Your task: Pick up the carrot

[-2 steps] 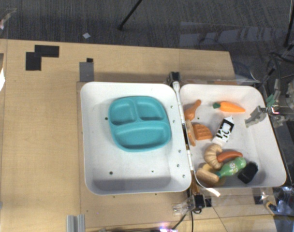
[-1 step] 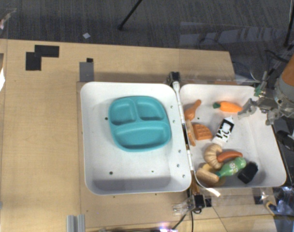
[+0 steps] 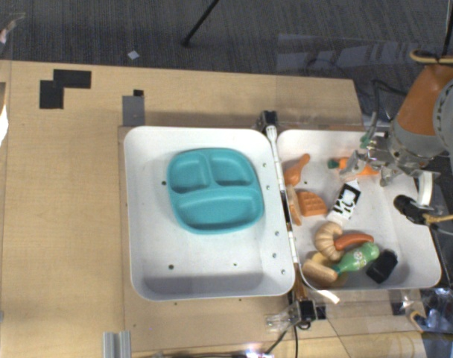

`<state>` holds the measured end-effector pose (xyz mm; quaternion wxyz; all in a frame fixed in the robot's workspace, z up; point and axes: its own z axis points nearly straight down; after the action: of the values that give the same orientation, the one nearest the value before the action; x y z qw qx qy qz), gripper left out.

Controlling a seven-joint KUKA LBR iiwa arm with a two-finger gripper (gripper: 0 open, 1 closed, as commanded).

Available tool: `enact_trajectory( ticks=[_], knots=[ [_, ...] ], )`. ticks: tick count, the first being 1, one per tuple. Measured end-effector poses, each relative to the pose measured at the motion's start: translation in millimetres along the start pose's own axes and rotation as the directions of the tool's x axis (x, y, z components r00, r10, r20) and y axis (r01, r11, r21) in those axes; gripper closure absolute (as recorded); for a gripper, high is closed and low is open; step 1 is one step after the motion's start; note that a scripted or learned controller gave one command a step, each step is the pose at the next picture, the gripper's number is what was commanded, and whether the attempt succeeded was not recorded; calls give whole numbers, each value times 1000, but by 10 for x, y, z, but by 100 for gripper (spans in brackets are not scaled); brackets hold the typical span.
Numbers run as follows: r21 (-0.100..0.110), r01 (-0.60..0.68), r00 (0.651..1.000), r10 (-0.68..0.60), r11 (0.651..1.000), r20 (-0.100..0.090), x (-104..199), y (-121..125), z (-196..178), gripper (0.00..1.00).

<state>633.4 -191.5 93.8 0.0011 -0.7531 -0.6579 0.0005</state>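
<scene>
The jaws sit low over the far right part of the right bin (image 3: 434, 263), and from this slanted look down I cannot tell how they are set or whether anything lies between them; the metal wrist parts crowd the spot. The carrot (image 3: 350, 162), a small orange toy with a green tip at its left end, lies on the bin floor right under and beside the gripper (image 3: 374, 155), its right end hidden by the hardware, so contact cannot be judged. It looks like light, hard moulded plastic: stiff, smooth, likely slippery, and prone to roll or skid if pinched off-centre. The best hold would probably be across its thicker middle, square to its length. A white tag (image 3: 346, 201) lies near it, towards the viewer.
</scene>
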Motion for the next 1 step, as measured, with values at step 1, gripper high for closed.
enact_trajectory(
  ticks=[1],
  knots=[
    [43,-217,976,217,975,-4,0,272,97,0]
  ],
)
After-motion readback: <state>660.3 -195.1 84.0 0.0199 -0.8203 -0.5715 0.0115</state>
